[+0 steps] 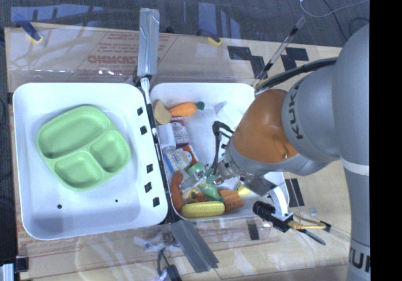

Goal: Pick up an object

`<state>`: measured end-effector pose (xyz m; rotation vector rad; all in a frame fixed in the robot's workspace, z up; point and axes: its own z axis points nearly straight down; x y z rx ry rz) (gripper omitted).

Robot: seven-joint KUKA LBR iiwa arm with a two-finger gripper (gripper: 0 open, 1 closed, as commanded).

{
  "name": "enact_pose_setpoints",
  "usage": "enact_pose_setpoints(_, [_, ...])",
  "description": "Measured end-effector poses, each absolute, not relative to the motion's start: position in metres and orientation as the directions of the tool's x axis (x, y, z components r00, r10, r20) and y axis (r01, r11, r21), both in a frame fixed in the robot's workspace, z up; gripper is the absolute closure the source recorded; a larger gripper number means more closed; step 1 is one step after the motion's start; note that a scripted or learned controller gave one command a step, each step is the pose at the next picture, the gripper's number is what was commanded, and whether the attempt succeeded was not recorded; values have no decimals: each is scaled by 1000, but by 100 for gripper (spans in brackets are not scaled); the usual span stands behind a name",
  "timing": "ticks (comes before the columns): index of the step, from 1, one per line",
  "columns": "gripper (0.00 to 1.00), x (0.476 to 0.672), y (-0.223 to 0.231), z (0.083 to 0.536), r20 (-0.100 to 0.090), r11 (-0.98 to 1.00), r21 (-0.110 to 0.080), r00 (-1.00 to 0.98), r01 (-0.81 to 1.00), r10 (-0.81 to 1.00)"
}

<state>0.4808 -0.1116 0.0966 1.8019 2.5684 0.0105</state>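
Note:
The right bin (207, 92) holds a pile of toy food. An orange carrot (183, 109) and a tan wedge (162, 112) lie at its far left. A clear bottle with a red label (169, 137) and a yellow packet (178, 158) lie below them. At the near edge sit a yellow corn cob (202, 209), a red sausage (176, 189) and an orange piece (231, 200). My gripper (210, 180) is lowered into the clutter just above the corn, beside a green item (196, 170). The wrist hides what lies under it.
The left bin (38, 210) holds a green three-part plate (81, 148). A metal bar (148, 41) rises from the divider between the bins. My grey and orange arm (276, 135) covers the right half of the right bin.

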Motion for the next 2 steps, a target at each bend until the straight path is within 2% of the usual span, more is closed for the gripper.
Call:
enact_pose_setpoints(1, [100, 481, -112, 103, 5, 344, 2, -344, 939, 939])
enact_pose_setpoints(2, [100, 596, -76, 188, 0, 97, -6, -97, 995, 995])
